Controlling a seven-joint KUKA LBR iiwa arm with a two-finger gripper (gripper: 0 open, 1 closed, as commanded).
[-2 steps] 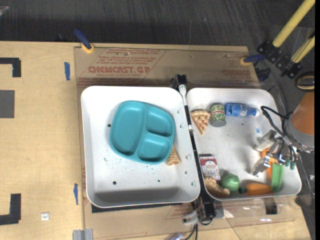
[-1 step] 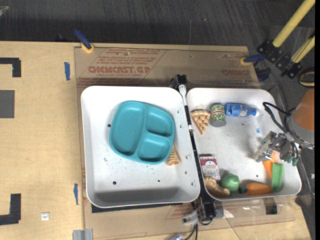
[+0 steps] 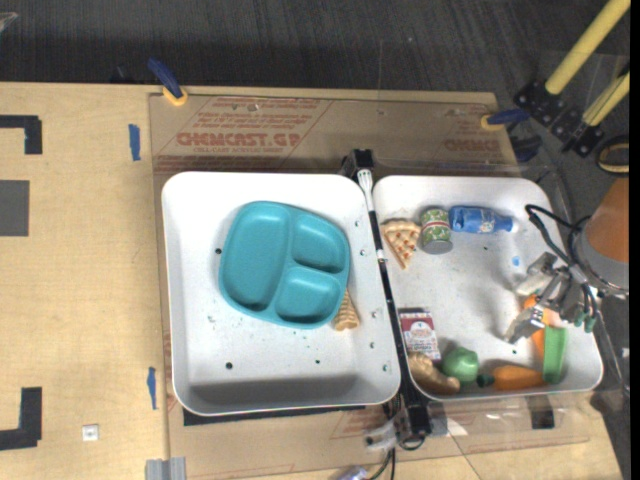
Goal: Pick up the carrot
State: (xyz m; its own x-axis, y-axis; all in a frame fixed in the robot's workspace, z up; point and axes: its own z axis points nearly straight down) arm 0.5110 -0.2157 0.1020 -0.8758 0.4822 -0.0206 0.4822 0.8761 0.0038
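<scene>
Two bins: left one (image 3: 190, 268) holds a teal tray (image 3: 285, 263); right one's (image 3: 470, 193) carrot (image 3: 512, 375) lies below the spread gripper (image 3: 540, 313).

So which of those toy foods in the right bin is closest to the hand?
The carrot, orange, lying along the near wall just below the hand. The can and bottle sit far back.

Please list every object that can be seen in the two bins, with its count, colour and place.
divided plate: 1, teal, left bin
ice cream cone: 1, tan, left bin, at the plate's right edge
waffle piece: 1, tan, right bin, top left
can: 1, green, beside the waffle piece
bottle: 1, blue, right bin, top
packet: 1, red and white, right bin, left side
carrot: 1, orange, right bin, bottom
gripper: 1, grey, right bin, right side
</scene>
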